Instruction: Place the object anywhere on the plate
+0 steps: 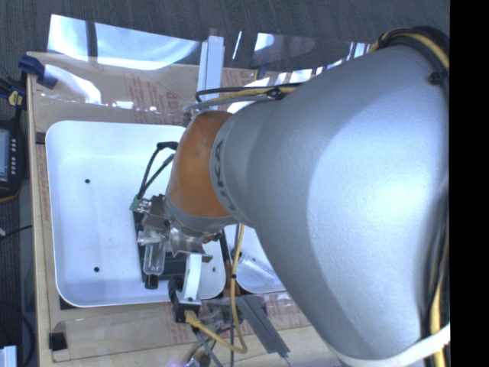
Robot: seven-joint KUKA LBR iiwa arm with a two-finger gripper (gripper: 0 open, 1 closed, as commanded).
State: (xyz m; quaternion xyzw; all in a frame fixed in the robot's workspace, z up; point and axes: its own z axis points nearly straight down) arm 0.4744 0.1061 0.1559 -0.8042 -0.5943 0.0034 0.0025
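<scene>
My gripper [157, 260] hangs low over the near right part of the left white bin [84, 205], just inside its front wall. The grey arm with its orange band [195, 174] covers most of the scene. No object can be made out at the gripper; the wrist body hides what is under it. A small white patch with a rounded edge [256, 277] peeks out below the arm, and I cannot tell whether it is the plate or part of the right bin.
The left bin's floor shows bare white with two small dark dots [87, 180]. Cables [157, 167] loop from the wrist over the bin. A wooden bench edge [114, 335] runs along the front, and dark equipment [11, 159] sits at the far left.
</scene>
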